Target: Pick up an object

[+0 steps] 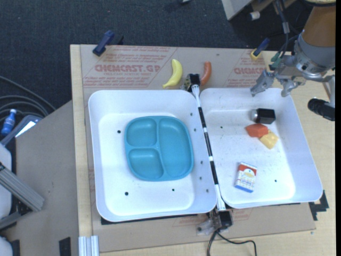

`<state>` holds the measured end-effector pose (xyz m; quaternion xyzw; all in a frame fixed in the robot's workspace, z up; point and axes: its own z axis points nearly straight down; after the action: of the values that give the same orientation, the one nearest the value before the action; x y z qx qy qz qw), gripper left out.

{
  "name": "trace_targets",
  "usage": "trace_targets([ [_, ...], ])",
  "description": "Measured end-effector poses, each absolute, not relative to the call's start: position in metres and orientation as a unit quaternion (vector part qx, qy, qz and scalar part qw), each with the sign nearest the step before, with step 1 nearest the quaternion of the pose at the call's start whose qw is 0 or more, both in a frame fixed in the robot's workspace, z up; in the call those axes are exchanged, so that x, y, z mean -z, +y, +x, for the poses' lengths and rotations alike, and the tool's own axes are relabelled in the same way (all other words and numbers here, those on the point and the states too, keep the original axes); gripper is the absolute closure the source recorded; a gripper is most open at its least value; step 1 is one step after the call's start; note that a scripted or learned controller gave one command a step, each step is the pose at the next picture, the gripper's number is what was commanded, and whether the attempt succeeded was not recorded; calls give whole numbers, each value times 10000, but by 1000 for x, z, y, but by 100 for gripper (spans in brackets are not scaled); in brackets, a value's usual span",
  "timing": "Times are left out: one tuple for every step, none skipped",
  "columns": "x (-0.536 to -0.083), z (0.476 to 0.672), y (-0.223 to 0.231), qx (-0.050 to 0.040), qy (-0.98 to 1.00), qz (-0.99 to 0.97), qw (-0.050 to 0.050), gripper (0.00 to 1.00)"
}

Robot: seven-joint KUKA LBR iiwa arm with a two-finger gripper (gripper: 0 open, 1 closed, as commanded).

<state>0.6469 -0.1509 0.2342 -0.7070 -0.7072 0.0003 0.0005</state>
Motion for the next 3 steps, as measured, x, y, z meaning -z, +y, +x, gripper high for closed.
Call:
trace_targets([
  [-84,663,-197,-7,-7070,-7072,7,0],
  [-96,665,-196,0,-7075,-7067,-12,100],
  [-193,618,-130,1,-7076,-7067,8,100],
])
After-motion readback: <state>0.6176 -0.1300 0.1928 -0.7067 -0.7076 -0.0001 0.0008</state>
